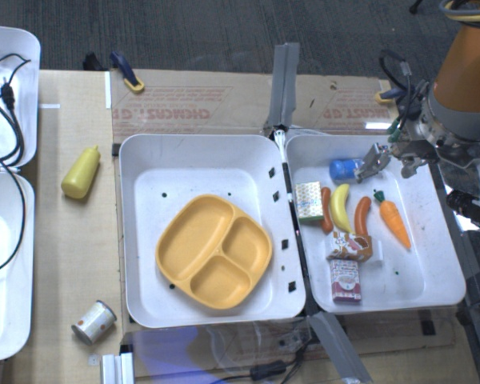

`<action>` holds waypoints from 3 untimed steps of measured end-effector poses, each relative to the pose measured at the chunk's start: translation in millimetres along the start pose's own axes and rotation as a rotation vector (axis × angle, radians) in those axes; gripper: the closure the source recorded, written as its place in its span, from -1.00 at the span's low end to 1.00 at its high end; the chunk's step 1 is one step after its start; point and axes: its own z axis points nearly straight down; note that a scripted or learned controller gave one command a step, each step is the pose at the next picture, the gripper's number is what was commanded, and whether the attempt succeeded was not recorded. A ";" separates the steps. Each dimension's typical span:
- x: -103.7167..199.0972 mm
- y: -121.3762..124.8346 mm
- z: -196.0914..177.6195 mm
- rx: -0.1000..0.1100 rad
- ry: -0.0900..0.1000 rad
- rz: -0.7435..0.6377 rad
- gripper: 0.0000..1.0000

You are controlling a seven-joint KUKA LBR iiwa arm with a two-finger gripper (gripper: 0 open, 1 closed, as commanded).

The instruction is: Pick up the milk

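Right bin [432, 286] holds all the food items; left bin [144, 214] holds a yellow divided plate [214, 250], three compartments, nothing in them.

Milk: most likely the small red-and-white carton [346, 281] lying flat at the near side of the right bin, long side running near to far. Print too small to read, so the name rests on shape and colouring alone. A brown-and-white packet [350, 247] touches its far end. Carton rests on the bin floor, not lifted.

Gripper [378, 160] sits at the far side of the right bin, just beside a blue object [346, 169]. Nothing between its fingers that I can make out; whether they are apart or together, cannot tell at this angle.

Between gripper and carton: a banana [341, 206], two reddish sausages [326, 209] either side of it, a carrot [395, 222] to the right. A green-and-white box [309, 201] stands at the bin's left wall.

Progress, as judged: nothing of the pick is done. The gripper is well apart from the carton. Left to do: travel to the near side, descend over the carton, close, lift. The packet touching the carton's far end may crowd a finger.

Outside the bins, left bench: mustard bottle [81, 173], small can [93, 321].
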 end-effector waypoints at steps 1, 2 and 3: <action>-4.3 -37.8 163.8 -0.003 0.001 0.092 -1.00; 67.0 -81.6 79.3 -0.001 0.000 -0.189 -1.00; 122.3 -75.7 79.3 -0.001 0.000 -0.087 -1.00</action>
